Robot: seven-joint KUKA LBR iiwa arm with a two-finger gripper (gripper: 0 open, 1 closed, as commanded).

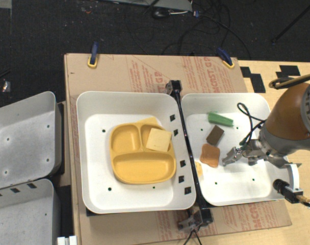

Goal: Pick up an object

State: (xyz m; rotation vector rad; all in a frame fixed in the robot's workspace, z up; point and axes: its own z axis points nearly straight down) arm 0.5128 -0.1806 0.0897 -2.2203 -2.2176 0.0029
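In the right bin [231,190] lie a green block [220,119], a dark brown block [214,135] and an orange-brown flat piece [210,156]. My gripper [230,157] reaches in from the right, low over the bin floor, just right of the orange-brown piece. Nothing shows between its fingers. The left bin [94,188] holds a yellow divided tray [140,154] with a pale yellow square block [158,140] resting in its upper right compartment.
A black divider [184,142] runs between the two bins. Both bins rest on a cardboard sheet [139,73] held by clamps at the far edge. Grey metal trays [22,142] stand to the left. A black cable [248,117] loops above the wrist.
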